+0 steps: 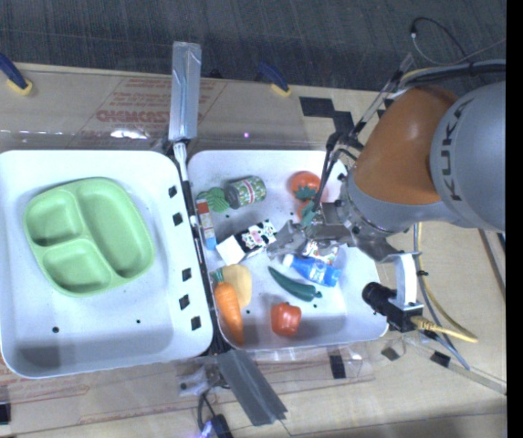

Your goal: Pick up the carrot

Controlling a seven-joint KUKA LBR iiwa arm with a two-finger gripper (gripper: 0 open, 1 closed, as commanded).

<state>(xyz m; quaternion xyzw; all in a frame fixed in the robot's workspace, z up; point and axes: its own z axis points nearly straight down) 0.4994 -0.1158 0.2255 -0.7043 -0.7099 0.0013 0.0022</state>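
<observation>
One carrot (228, 309) lies near-left of our gripper (305, 237), long axis near-to-far beside bin's left wall; finger state we cannot tell.

My arm (466, 153) is grey and rounded, with a broad orange band above the wrist, dark lettering on its shell and thin black cables looping behind.
</observation>
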